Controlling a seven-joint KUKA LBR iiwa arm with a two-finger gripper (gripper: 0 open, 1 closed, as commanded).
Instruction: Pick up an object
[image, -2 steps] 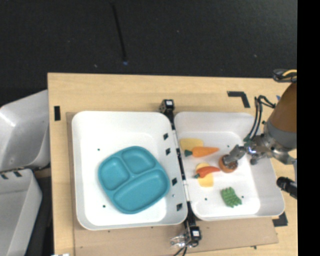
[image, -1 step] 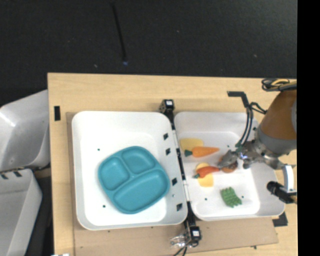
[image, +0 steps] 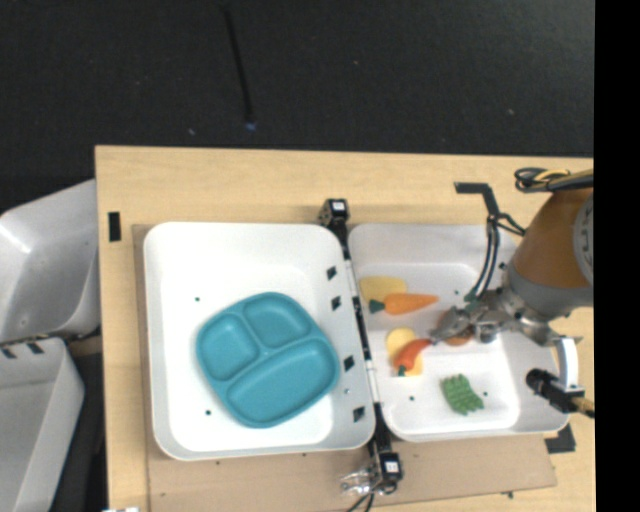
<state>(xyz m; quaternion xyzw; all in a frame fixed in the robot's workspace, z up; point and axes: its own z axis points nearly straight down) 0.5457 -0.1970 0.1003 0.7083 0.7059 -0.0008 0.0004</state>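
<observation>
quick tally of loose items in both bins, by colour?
Blue: 1, the divided plate in the left bin
Orange: 1, the carrot
Yellow: 2, a flat piece by the carrot and a round piece
Red-orange: 1, the pepper-like piece
Green: 1, the leafy piece
Total: 6, five of them in the right bin. The gripper may hide another item.

Worktop (image: 220, 185): pale wood-look board, matt. Both bins (image: 170, 300) smooth white plastic, slight sheen. Divided plate (image: 265, 358): teal plastic, smooth, satin. Toy carrot (image: 410, 302) and green piece (image: 462, 394) look like matt plastic, the green one ridged. Arm (image: 560, 250) glossy orange shell.
</observation>
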